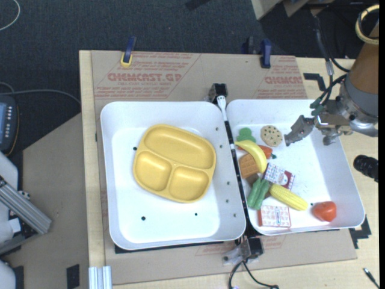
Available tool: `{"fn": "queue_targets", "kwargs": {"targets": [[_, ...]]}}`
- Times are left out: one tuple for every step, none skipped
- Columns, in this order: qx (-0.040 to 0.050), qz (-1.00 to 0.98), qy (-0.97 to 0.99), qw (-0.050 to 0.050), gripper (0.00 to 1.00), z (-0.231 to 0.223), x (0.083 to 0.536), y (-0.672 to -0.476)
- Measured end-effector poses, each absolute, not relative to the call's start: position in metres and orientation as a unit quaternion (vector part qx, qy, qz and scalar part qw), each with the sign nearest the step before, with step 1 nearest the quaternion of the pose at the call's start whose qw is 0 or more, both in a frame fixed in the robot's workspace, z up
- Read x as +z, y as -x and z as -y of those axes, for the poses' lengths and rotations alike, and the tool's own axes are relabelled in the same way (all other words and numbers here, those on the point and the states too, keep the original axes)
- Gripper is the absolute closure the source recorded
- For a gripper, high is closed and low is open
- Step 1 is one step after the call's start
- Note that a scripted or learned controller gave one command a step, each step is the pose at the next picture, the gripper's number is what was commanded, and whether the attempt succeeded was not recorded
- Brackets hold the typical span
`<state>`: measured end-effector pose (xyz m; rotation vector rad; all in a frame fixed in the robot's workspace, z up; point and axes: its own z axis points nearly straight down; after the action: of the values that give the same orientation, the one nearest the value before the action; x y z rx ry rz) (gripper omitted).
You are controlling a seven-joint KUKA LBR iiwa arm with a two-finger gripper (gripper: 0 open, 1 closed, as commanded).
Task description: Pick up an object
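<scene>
My gripper (314,134) hangs over the upper right part of the right bin (337,167), its two fingers spread apart with nothing between them. Left of it lies a round speckled cookie (271,135). Below that sit a yellow banana (252,153), a brown bread-like piece (246,165), a green vegetable (258,191), a corn cob (287,196), a red-and-white small box (278,176) and a flat carton (274,215). A red tomato (325,210) rests near the bin's lower right corner. The toys are clustered along the bin's left side.
The left bin (120,209) holds a yellow divided plate (174,162). A black divider strip (228,143) runs between the bins. The grey arm with its orange band (364,77) comes in from the upper right. Clamps (127,53) sit on the board's far edge.
</scene>
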<state>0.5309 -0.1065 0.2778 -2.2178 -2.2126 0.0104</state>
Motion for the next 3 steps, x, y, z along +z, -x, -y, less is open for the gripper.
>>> {"fn": "queue_targets", "kwargs": {"targets": [[-0.0003,0.707,0.707,0.0,0.0,0.106,0.284,-0.533],[0.0014,0.707,0.707,0.002,0.0,0.106,0.235,-0.541],[0.0023,0.707,0.707,0.004,0.0,0.102,0.171,-0.539]]}}
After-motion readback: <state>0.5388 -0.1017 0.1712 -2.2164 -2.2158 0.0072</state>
